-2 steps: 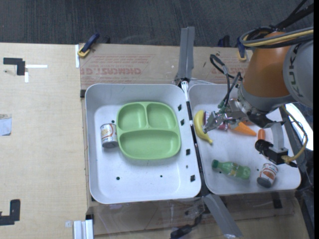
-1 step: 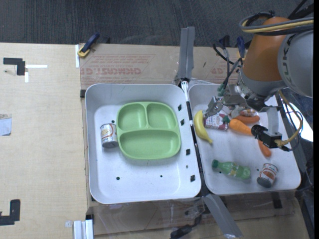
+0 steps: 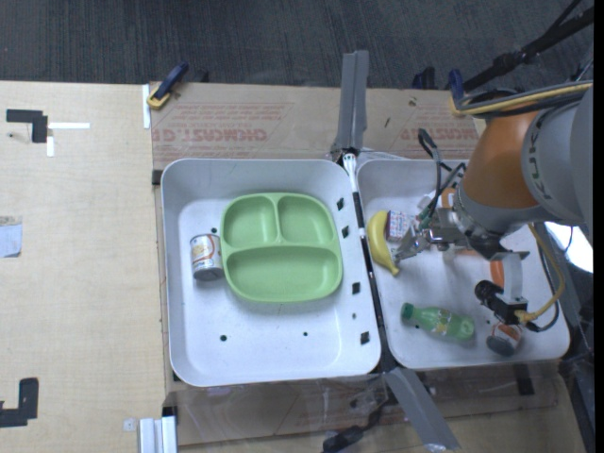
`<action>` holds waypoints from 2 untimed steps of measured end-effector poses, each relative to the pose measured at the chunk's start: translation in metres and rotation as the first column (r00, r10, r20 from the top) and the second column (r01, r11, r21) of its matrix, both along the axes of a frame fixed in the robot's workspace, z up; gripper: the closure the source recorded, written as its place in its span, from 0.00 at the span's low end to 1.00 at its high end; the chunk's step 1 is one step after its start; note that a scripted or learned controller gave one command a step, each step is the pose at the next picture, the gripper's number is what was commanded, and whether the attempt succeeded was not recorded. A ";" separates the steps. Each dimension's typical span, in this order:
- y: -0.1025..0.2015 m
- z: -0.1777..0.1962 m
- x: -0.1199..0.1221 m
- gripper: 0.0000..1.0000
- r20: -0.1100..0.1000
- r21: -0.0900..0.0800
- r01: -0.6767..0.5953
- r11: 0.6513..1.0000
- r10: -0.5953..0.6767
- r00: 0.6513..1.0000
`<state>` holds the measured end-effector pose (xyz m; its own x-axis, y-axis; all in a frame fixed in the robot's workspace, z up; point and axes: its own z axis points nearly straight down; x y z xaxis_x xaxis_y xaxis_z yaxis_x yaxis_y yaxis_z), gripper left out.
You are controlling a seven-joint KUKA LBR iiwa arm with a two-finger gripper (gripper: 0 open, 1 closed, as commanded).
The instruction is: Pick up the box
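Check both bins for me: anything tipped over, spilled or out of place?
Two things lie on their sides: the can in the left bin beside the green plate, and the green bottle in the right bin. Nothing looks spilled or damaged.

The arm (image 3: 528, 173) reaches in from the right, wrist bent down; its gripper (image 3: 415, 239) hangs low, seemingly slightly tilted.

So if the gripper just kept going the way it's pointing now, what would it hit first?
Probably the banana: the gripper points toward the left of the camera view, with the small box just beside that line. Depth is hard to judge from above.
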<state>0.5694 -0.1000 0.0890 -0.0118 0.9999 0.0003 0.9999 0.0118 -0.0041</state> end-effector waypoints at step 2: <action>-0.002 0.005 -0.001 0.00 -0.006 -0.001 0.006 1.000 -0.006 1.000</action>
<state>0.5684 -0.1021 0.0939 -0.0061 1.0000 -0.0004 0.9999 0.0061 -0.0101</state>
